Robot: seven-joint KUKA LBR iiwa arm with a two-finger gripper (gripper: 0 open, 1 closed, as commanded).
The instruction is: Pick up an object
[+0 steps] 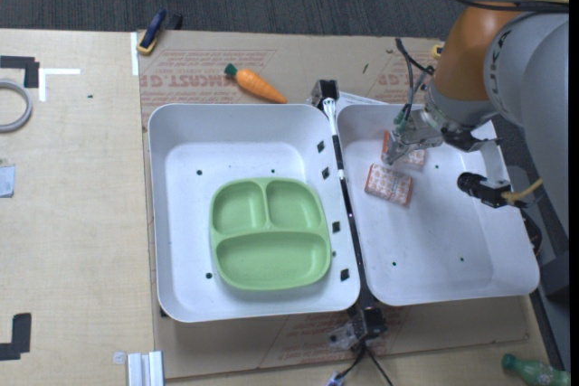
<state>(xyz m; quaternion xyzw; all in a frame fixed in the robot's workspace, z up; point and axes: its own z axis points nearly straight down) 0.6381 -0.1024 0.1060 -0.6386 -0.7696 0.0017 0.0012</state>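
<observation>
Pincer (399, 151) low over red-patterned packet (389, 183), right bin (452, 271)

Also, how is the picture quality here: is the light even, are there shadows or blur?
Camera view: the light is soft and even, with no strong glare on the white bins; the green plate is sharp and casts only a faint shadow; the small packet is too blurred to read; the hand is dark and hard to make out.
</observation>
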